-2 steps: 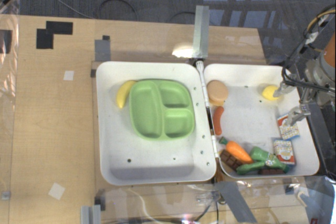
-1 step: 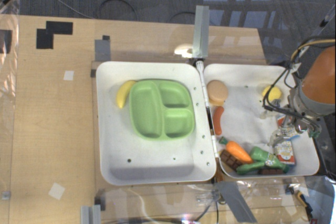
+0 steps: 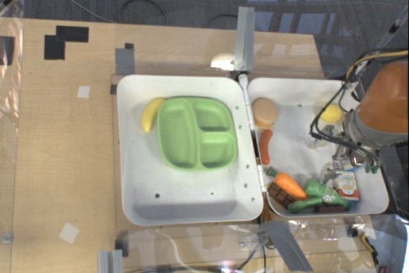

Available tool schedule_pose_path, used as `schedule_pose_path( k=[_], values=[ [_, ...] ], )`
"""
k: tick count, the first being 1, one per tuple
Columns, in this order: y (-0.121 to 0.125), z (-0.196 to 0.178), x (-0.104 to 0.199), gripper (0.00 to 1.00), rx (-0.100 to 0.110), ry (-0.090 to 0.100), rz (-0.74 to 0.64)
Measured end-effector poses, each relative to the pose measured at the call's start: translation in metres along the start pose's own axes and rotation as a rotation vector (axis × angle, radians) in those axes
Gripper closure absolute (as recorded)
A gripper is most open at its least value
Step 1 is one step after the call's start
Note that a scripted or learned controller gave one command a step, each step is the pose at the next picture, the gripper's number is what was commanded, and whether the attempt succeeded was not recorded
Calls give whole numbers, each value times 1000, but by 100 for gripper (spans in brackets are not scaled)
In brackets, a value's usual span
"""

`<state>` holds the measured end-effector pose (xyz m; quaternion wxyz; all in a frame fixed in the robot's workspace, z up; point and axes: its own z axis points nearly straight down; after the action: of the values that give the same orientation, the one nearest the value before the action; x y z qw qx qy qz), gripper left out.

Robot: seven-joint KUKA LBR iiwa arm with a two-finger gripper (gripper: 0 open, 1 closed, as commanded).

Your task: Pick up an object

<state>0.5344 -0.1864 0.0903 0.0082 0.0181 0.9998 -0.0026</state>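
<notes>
From the overhead camera, my gripper (image 3: 345, 162) hangs low over the right bin (image 3: 295, 137), near its right wall, with the orange band of my arm above it. I cannot tell its state: cables and the wrist housing cover it from this angle, and I see nothing held.

The closest candidate is the small carton (image 3: 347, 185), just below and beside my tool. To its left lie the carrot (image 3: 291, 185), a green vegetable (image 3: 316, 195) and a chocolate bar (image 3: 278, 194), bunched and touching along the bin's near edge. The yellow lemon (image 3: 331, 114) sits near my arm, the bun (image 3: 264, 112) and sausage (image 3: 264, 146) by the left wall.

I judge the carton the best choice: it stands clear on one side. I'd centre over it, straddle its narrow faces and descend straight, avoiding the vegetable
</notes>
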Motion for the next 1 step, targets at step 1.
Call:
schedule_pose_path(
  k=[1],
  values=[
    [60,-2,34,0,-3,-5,-55]
  ],
)
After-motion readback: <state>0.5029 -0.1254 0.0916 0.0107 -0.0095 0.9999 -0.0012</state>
